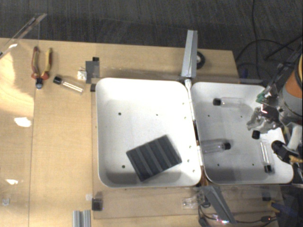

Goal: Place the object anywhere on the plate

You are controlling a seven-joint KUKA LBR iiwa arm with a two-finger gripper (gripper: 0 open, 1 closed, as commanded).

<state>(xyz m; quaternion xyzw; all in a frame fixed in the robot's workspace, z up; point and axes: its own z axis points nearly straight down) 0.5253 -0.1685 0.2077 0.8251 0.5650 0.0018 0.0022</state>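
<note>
Reading the object as one of three clear, black-capped vials in the right-hand bin [208,171]; which one is meant, can't tell.

- Nearest: a small black cap [255,135] just under the gripper [261,119], touching or almost. Its body is hidden, so axis unknown.
- Second vial [264,156]: just past the gripper toward the camera, long axis roughly running away from the camera, cap at the near end.
- Third vial [215,146]: on the gripper's plate side, near the bin divider, lying crosswise, cap pointing back at the gripper.
- Fourth candidate [227,101]: beyond the gripper toward the far wall, also crosswise.

Gripper state: can't tell, too blurred and cluttered. No vial clearly held.

The dark ribbed plate [154,157] sits in the other bin [109,126], well apart from the gripper, straight across the divider, skewed diagonally.

My read: the grasp isn't confirmed. The carry is a plain crosswise traverse away from the arm's side, with the divider lip as the one thing to clear.
</note>
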